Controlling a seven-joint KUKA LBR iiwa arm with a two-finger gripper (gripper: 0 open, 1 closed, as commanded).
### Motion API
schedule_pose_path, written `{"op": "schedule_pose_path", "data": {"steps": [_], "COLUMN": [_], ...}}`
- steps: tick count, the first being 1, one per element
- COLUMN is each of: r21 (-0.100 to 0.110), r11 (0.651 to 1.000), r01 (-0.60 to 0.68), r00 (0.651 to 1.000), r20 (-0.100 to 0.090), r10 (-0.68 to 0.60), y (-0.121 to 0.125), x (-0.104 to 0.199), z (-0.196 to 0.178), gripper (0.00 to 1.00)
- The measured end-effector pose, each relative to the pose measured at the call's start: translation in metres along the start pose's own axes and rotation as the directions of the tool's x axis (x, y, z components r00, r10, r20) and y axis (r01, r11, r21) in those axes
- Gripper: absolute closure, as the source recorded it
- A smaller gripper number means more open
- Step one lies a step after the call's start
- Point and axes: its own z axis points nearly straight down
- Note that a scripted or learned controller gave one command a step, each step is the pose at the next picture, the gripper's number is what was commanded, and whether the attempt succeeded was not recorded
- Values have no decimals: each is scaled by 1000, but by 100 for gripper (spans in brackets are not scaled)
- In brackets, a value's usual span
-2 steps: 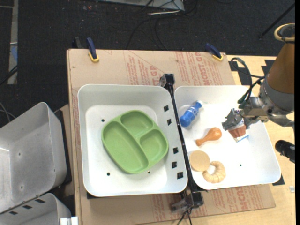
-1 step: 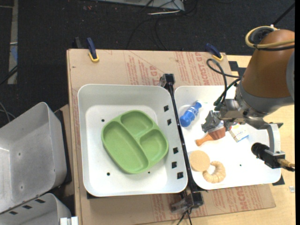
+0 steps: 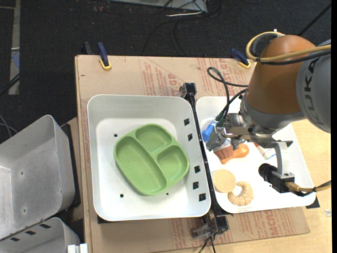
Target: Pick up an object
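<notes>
Pincer [image 3: 224,143] sits low in the arm-side bin [image 3: 301,157], near that bin's inner edge by the divider. It's hidden under the wrist, so can't tell if it's wide, narrow or holding anything. Two objs lie right at it: a blue item [image 3: 209,133] against the bin's inner edge, and an orange toy piece [image 3: 238,152] just beside the pincer, toward the bin's middle. Can't tell if either is touched.

Step, as I read it: approach/grasp stage, lift not yet done. Likely target is the orange piece or the blue item, prob. whichever sits under the tool. Next move needs a firm close on one obj, then a straight rise clear of the bin wall; the blue item is tight to the edge, so little room there.

Other objs in the same bin, toward its near edge: a tan disc [image 3: 224,181] and a croissant-like toy [image 3: 242,193], touching or nearly so. The other bin [image 3: 100,120] carries a green divided plate [image 3: 151,158] approx at its centre.

Tabletop [image 3: 137,70] is a pale board w/ red print, clamps [image 3: 104,58] on its far edge. Dark floor w/ cables [image 3: 158,25] beyond; a grey tub [image 3: 31,167] stands off the tabletop's side.
</notes>
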Motion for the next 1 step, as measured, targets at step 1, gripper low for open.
{"op": "schedule_pose_path", "data": {"steps": [1], "r21": [-1], "r11": [1000], "r01": [0], "r00": [1000], "r20": [2], "r10": [0], "y": [13], "x": [57], "z": [9], "gripper": [100]}}
